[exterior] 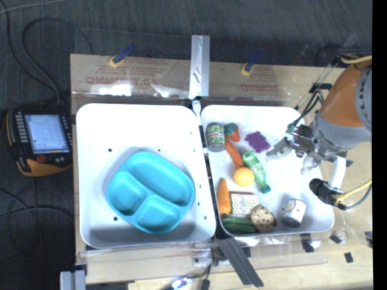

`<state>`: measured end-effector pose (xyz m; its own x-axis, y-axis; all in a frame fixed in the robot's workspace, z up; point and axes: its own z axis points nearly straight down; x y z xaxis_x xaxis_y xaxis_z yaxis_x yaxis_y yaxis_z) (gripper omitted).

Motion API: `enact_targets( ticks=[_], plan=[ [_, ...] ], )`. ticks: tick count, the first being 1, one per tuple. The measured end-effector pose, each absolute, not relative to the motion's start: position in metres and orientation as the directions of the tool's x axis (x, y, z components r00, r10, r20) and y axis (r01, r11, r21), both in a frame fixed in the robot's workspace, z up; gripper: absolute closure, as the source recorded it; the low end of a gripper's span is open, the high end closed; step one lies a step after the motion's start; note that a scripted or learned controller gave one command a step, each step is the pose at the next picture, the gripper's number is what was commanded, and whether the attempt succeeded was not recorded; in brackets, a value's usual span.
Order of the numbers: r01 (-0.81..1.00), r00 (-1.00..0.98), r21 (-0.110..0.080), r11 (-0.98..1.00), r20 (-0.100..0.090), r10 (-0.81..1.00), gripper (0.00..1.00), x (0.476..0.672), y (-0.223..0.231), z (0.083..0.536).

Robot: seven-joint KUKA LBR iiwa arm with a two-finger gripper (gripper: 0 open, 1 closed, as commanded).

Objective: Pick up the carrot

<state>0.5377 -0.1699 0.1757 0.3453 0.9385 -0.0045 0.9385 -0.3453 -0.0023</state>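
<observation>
In the camera view, the carrot [234, 152] was seen lying in the right bin [275, 115], between a can [215, 136] and a green bottle [256, 169], above an orange [243, 177]. A blue divided tray [150, 190] was held in the left bin [97, 125]. The gripper [300, 142] was positioned over the right bin's right side, well apart from the carrot; whether it was open or closed could not be told.

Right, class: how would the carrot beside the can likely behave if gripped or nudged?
The carrot looks a smooth moulded toy: probably stiff, light, maybe slippery. Its round tapered body may roll or pivot when nudged, though the can and green bottle alongside could check it.
</observation>
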Motion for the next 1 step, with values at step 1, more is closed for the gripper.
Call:
enact_targets(
  ticks=[1],
  plan=[
    [0.974, 0.225, -0.004, -0.225, -0.002, 0.974, 0.00, 0.4949, -0.1837, 0.1862]
  ],
)
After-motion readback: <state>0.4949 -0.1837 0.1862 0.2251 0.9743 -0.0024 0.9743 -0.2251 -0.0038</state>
